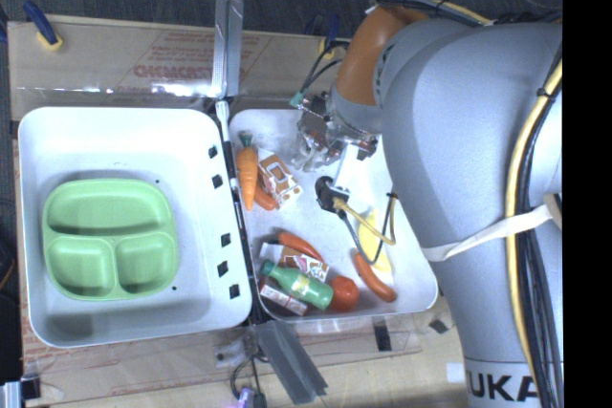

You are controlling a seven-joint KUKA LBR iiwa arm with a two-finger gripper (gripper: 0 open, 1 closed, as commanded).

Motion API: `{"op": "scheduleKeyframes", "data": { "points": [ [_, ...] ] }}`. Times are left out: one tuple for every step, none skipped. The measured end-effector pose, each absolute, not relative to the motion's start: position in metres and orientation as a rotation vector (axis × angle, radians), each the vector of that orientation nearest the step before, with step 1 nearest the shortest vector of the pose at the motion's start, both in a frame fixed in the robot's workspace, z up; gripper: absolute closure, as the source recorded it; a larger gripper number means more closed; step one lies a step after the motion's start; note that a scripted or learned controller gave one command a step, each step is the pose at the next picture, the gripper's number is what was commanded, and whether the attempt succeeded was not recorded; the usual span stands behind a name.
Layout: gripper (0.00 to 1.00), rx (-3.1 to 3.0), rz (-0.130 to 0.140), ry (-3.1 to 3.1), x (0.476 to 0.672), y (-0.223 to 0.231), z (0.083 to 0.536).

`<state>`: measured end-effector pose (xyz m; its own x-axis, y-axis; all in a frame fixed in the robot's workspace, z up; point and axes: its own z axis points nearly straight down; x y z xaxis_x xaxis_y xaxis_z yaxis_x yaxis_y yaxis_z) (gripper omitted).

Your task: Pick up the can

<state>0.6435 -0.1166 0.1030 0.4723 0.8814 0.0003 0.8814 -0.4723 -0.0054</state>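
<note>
Gripper (320, 146) sits over the right bin (413, 287), just right of the carrot (248, 175). Grip state: cannot tell. No object clearly identifiable as the can; location cannot be told.

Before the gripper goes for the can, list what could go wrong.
1. The can is hard to make out among the packed items; the gripper may grab the wrong thing, such as the carrot or small carton.
2. The green bottle and hot dog lie crowded at the right bin's near end; a push could scatter them.
</note>
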Motion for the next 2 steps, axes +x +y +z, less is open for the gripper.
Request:
{"op": "scheduleKeyframes", "data": {
  "points": [
    [1.0, -2.701, 0.004, -1.597, 0.594, -0.022, 0.216],
    [1.0, -2.826, 0.008, -1.363, 0.535, 0.029, 0.237]
  ]
}}
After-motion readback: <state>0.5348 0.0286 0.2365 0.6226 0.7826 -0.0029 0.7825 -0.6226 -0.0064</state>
